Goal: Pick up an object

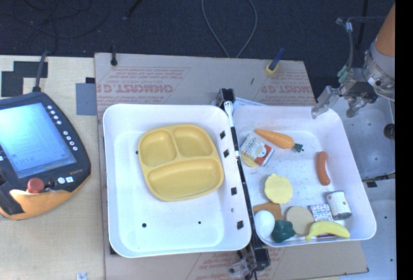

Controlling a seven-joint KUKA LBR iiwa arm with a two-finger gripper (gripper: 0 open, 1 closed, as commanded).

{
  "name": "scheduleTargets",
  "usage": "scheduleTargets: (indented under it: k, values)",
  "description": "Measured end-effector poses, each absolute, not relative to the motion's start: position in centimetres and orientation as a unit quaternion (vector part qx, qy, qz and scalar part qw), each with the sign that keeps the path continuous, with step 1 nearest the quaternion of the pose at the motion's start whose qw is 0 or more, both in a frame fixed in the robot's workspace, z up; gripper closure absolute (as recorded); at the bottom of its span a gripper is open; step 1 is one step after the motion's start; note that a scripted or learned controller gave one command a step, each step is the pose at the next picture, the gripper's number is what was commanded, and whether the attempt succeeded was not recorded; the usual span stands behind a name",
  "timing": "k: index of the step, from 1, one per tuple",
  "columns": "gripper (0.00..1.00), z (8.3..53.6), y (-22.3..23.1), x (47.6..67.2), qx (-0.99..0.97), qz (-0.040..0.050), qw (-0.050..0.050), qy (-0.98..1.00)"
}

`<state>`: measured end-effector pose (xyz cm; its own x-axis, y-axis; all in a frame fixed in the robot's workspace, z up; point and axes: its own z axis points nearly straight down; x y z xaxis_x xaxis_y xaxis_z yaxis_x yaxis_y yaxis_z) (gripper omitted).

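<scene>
My gripper (335, 103) hangs over the far right corner of the right bin (359, 190), open, with nothing between its fingers. Below it in that bin lie an orange carrot (275, 139), a red sausage (322, 168) and a small printed carton (257, 150). Nearer the front are a yellow round slice (279, 188), a small can (338, 203), a banana (328, 230), a white egg (264, 221), a dark green piece (282, 231) and a tan disc (299, 217). The gripper touches none of them.
The left bin (122, 208) holds a yellow divided plate (181, 161). A control tablet (35, 150) lies on the bench at far left. Black clips (227, 143) join the bins along the middle wall. Cables trail over the dark floor behind.
</scene>
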<state>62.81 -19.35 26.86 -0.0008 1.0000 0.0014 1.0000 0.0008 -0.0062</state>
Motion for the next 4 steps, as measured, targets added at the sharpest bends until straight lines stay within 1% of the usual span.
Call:
scheduleTargets:
  k: [1, 2, 3, 4]
  values:
    - [0.00, 10.3, -12.1, 61.2, -0.708, -0.0010, -0.002, -0.707]
    - [0.00, 9.2, -11.1, 64.3, -0.707, 0.0060, 0.004, -0.708]
    - [0.00, 19.7, -13.6, 64.4, -0.707, 0.0017, 0.001, -0.707]
    - [0.00, 15.3, -18.5, 63.8, -0.707, 0.0023, 0.003, -0.707]
